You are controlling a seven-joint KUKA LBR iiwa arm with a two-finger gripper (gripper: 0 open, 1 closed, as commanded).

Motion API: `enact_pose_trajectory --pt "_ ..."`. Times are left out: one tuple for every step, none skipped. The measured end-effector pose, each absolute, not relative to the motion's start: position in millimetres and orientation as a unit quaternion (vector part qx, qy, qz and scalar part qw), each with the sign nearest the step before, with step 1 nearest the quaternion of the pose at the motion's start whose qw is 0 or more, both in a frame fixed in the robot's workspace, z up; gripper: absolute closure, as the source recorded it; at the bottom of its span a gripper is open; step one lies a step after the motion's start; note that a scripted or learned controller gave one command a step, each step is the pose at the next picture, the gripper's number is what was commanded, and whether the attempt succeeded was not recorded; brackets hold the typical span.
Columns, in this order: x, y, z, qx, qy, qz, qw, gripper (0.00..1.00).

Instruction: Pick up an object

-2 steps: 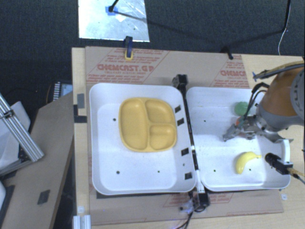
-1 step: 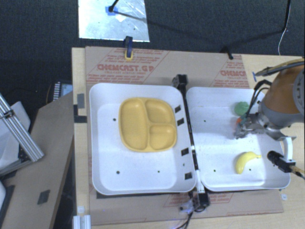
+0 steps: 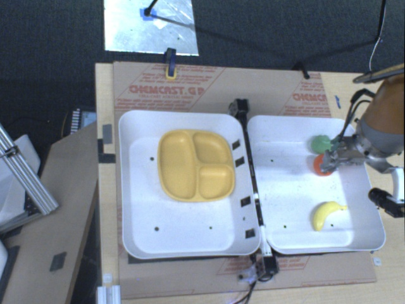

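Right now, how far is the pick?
Done: the gripper is down in the right bin, at the red object beside the green one. In hand: nothing visibly held. Left: grasp and lift. The banana and yellow plate lie untouched.

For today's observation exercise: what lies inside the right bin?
Right bin holds a yellow banana, a green object and a red object. The claw partly covers the red one.
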State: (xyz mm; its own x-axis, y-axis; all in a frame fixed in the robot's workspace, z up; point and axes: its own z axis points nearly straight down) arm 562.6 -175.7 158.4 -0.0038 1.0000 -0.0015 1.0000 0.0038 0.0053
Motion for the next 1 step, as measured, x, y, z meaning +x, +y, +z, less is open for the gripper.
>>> enact_pose_trajectory --pt "570.1 -170.6 219.0 0.705 0.709 0.0016 0.003 1.0"
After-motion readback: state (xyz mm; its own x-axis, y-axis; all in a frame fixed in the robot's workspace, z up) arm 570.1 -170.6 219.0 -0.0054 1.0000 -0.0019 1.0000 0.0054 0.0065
